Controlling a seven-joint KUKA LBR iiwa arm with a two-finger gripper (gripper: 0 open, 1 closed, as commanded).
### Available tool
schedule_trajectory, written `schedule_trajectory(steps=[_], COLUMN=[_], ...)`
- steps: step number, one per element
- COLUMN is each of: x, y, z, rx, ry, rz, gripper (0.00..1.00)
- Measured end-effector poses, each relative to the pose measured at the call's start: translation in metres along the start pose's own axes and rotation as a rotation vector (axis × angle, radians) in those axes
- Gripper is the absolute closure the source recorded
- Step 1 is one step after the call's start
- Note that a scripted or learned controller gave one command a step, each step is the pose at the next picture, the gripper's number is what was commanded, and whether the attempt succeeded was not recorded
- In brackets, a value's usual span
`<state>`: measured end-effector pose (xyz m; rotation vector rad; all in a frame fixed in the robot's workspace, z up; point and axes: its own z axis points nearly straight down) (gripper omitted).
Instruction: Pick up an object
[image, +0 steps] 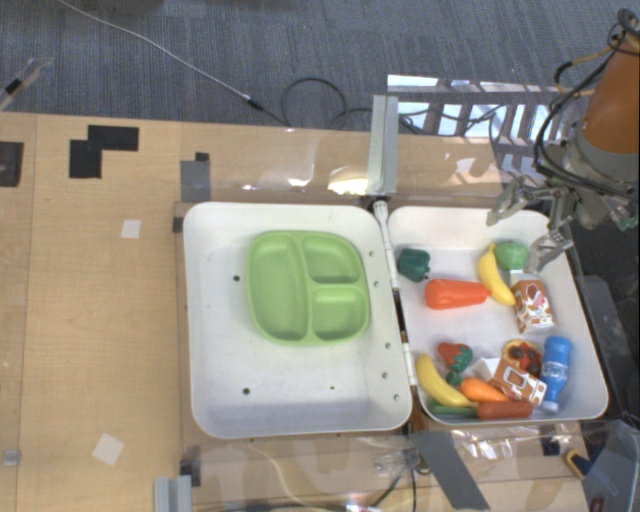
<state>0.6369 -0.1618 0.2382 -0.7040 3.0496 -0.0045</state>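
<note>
Camera view shows the approach step of the pick: the gripper (533, 222) hangs over the far right corner of the right bin (592, 400), with nothing between its fingers. Those fingers (552, 243) are spread apart, one prong toward the bin's far wall and the other just beside the green round toy (511, 254). No object is lifted yet; all of them lie in the right bin.

Taking the green round toy as the landmark: a yellow banana (491, 277) touches its left side and curves down from it, an orange carrot (456, 293) lies further left of it and a little nearer the camera, and a dark green pepper (413, 263) sits well to its left by the bin's dividing edge. A small printed carton (532, 305) lies just below the toy. Well below it, at the bin's near end, a crowded heap holds a second banana (438, 382), a blue bottle (555, 367) and other small pieces. The green divided plate (307, 286) sits far to the left in the left bin (215, 400).

The next move probably calls for a short descent that brings the toy or the banana end between the open prongs, then a close. The two touch, so the choice needs care, or one may be nudged aside.

The arm (610, 105) comes in from the right, its orange band above the wrist, tool pointing down and leftward over the desk (90, 330).
</note>
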Motion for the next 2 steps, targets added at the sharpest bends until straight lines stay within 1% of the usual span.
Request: schedule_trajectory(steps=[1, 2], x=[0.000, -0.003], y=[-0.021, -0.021], z=[0.148, 0.135], rx=[0.003, 0.006], ry=[-0.004, -0.012], rz=[-0.020, -0.018], gripper=[0.00, 1.00])
